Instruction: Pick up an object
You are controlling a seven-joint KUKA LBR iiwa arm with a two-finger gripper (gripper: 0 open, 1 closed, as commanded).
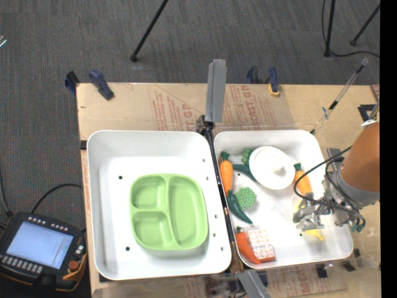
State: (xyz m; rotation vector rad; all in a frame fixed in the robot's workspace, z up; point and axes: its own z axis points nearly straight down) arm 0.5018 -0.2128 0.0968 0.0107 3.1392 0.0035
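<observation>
Robotics lab, cardboard-topped bench (pixel 155 107) held by clamps (pixel 99 83), tripod legs (pixel 152 23) on grey carpet, teach pendant (pixel 40 247)

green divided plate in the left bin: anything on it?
Empty. The green divided plate lies flat in the left bin; all three compartments show bare green.

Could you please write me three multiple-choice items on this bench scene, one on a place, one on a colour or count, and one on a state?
1. Where does the green divided plate lie?
A. in the left bin
B. in the right bin
C. on the floor

2. How many compartments does that plate have?
A. two
B. three
C. five

3. How does the white round dish in the right bin rest?
A. standing on its edge
B. flat in the bin among toy vegetables
C. hanging from the tool

Answers:
1 A, the plate sits alone in the left-hand bin.
2 B, two small sections and one long one show.
3 B, it lies flat, with an orange carrot to its left.
</observation>
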